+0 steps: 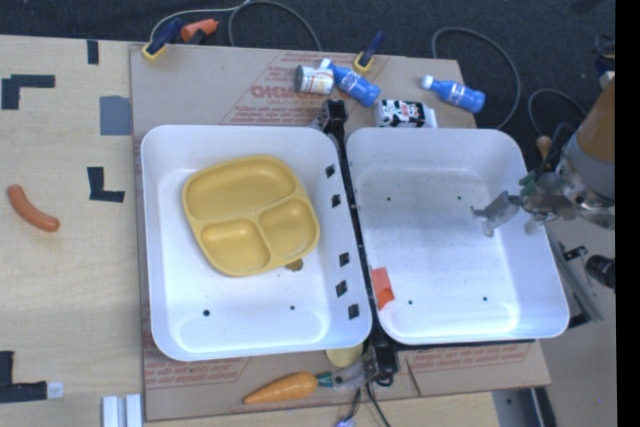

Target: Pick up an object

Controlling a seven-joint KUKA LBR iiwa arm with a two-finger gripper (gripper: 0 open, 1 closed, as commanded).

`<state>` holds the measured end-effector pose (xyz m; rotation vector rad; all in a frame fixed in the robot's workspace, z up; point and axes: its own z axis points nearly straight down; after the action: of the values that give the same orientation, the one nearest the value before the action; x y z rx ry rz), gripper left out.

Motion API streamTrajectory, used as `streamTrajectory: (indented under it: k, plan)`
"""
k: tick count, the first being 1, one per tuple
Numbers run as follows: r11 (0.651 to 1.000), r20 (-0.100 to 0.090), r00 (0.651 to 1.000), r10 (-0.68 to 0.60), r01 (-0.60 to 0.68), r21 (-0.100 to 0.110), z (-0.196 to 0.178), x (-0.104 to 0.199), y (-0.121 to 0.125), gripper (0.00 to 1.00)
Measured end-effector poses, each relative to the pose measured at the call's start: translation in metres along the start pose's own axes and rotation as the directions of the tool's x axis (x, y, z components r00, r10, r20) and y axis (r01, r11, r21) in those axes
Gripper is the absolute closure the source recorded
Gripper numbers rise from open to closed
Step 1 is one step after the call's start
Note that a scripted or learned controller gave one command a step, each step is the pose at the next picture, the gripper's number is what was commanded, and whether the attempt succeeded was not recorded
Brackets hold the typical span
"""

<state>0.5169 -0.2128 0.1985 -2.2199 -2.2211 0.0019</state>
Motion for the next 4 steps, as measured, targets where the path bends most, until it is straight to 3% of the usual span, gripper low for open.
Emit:
streamTrajectory:
  k: [1, 2, 3, 4]
  plan:
    - [1.0, -0.002, 1.0, -0.005, 0.005, 0.003, 0.066, 0.084, 0.026, 0.0]
    - [1.0, 0.001, 1.0, -0.008, 0.008, -0.011, 0.088, 0.122, 0.149, 0.0]
    - [1.0, -0.002, 1.0, -0.005, 0.005, 0.003, 0.011, 0.206, 0.062, 0.0]
    - [1.0, 0.002, 1.0, 0.003, -0.003, -0.002, 0.014, 0.135, 0.081, 0.0]
